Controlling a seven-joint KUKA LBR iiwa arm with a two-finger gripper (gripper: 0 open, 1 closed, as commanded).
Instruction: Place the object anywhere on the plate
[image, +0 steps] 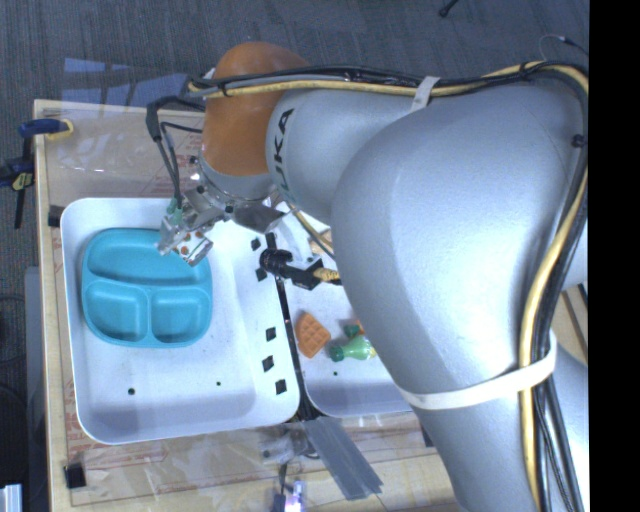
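Note:
A blue plate (145, 290) with three compartments lies in the left white bin (150, 410). My gripper (186, 242) hangs over the plate's upper right rim, next to its large far compartment. Whether anything is in the gripper cannot be made out. An orange waffle-like piece (312, 335) and a green object (351, 349) lie in the right bin (350, 400), close to the divider between the bins.
The big grey arm covers most of the right bin and the right side of the view. Black markers (272, 350) dot the left bin's right wall. The bench's wooden edge (45, 200) runs along the left.

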